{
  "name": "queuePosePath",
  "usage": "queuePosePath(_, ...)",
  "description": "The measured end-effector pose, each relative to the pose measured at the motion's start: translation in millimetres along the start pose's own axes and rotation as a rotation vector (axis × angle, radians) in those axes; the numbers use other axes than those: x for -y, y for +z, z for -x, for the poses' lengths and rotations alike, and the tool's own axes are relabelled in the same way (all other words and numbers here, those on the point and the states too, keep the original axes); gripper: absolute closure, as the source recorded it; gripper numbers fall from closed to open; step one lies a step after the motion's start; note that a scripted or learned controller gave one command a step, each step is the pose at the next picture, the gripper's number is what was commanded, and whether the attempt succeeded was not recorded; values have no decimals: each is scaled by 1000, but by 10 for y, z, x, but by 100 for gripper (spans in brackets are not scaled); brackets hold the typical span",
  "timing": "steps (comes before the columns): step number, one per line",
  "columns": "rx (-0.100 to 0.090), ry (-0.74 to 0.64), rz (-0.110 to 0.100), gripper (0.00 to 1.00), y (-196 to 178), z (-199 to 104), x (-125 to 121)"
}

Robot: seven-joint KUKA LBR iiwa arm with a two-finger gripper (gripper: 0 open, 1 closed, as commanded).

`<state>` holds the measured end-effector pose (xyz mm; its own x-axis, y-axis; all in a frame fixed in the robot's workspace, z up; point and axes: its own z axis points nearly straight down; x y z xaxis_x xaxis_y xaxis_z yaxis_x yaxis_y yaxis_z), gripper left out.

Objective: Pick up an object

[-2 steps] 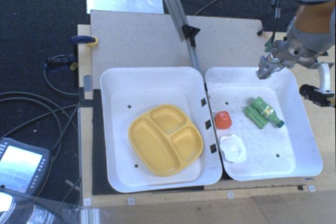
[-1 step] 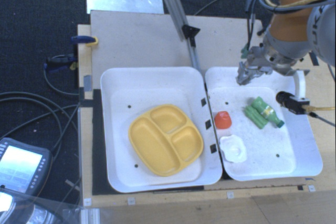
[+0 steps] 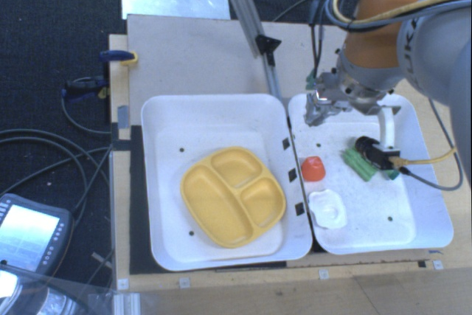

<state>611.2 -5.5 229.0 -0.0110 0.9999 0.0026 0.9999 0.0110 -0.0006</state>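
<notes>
While the gripper [image 3: 318, 113] hangs low over the far left corner of the right bin [image 3: 417, 221], open or closed I cannot tell, it's too murky there. Just nearer the camera sits the small red object [image 3: 313, 168], close to the bin's left wall. Beside it, to the right, lies the green block [image 3: 359, 163], tilted. In front of the red one, a white lump [image 3: 327, 208]. Over in the left bin [image 3: 173, 122], a yellow divided plate [image 3: 233, 195] lies flat.
</notes>
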Motion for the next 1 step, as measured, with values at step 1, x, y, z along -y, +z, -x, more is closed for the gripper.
queuePosePath(1,-1,-2,1,100,-56,-632,84)
